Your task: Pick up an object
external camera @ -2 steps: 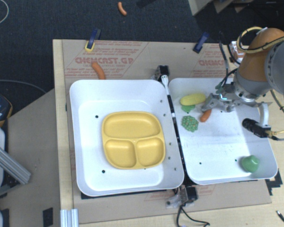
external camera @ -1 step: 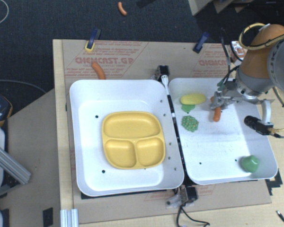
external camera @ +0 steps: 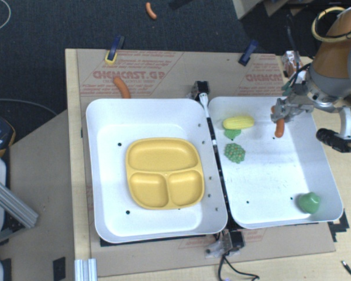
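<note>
Cardboard-topped bench (external camera: 164,66), two shallow white bins side by side. Left bin (external camera: 102,157): a yellow three-compartment tray (external camera: 164,171) lies flat near its middle. Right bin (external camera: 316,168): a yellow corn cob (external camera: 238,122) at the far left with a small green leafy piece (external camera: 231,133) touching its near edge; a green knobbly broccoli-like piece (external camera: 234,153) just below those, apart from them; a green rounded item (external camera: 309,202) in the near right corner.

Arm (external camera: 333,51) enters from the right, over the far right part of the right bin. Gripper (external camera: 280,115) points down with fingers closed in on a small orange carrot-like stick (external camera: 279,128), which hangs upright from the fingertips above the bin floor.

Small strays: an orange sausage-shaped piece (external camera: 122,86) on the cardboard behind the left bin; another orange piece (external camera: 151,10) on the dark floor beyond.
</note>
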Controlling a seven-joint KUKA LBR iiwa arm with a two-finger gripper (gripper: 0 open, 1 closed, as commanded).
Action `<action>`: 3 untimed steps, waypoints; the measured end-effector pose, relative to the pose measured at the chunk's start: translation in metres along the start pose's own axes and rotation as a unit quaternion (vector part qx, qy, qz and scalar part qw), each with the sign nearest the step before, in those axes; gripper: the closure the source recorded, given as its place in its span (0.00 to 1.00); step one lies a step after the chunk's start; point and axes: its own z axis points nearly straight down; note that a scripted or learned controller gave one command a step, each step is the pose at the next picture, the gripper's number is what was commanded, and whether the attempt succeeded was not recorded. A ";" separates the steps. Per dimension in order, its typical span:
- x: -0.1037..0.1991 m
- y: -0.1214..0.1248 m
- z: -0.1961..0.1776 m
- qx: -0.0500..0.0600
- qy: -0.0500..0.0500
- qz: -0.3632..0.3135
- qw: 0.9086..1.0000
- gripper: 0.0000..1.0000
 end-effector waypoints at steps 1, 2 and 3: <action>0.007 0.004 -0.047 0.000 0.000 -0.001 1.000 1.00; 0.007 0.005 -0.073 0.001 0.000 0.000 1.000 1.00; 0.048 -0.018 -0.067 0.005 0.002 -0.001 1.000 1.00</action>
